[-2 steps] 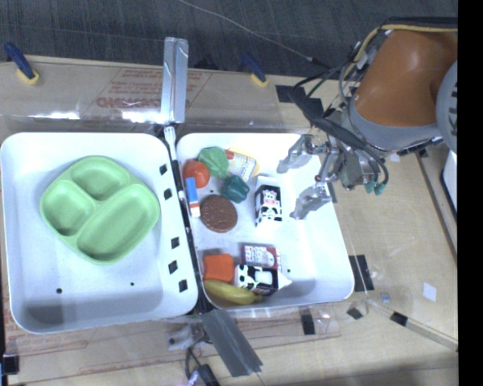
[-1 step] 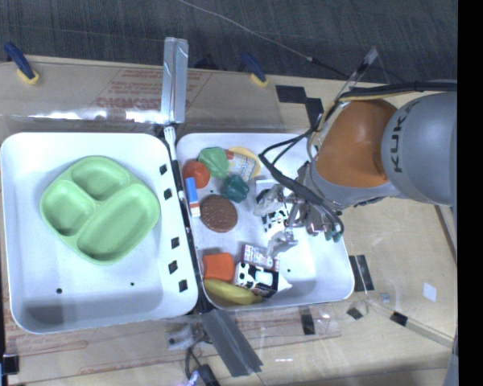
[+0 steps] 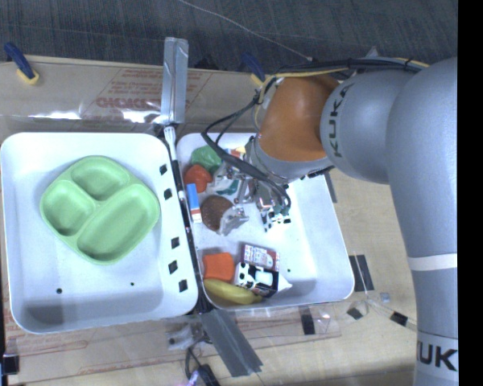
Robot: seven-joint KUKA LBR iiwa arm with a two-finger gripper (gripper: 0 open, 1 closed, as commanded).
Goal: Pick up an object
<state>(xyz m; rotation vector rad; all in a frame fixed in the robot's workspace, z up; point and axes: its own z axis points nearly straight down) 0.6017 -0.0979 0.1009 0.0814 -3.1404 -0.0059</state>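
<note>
My gripper (image 3: pixel 243 203) reaches down into the right bin (image 3: pixel 322 240), under the orange wrist band. Its tips sit right beside a brown round object (image 3: pixel 215 211) in the bin's left middle. An orange-red object (image 3: pixel 197 176) and a green one (image 3: pixel 206 157) lie just above that. Toward the bin's front are an orange block (image 3: pixel 218 265), a yellow banana (image 3: pixel 228 293) and a black-and-white carton with a red label (image 3: pixel 258 268). Nothing visibly sits between the gripper's tips.
The left bin (image 3: pixel 32 296) holds a green divided plate (image 3: pixel 101 207). The grey arm covers the right side of the view and the right bin's upper part. Cables loop over the bins' divider (image 3: pixel 177 215). Blue clamps sit at the bench's back edge.
</note>
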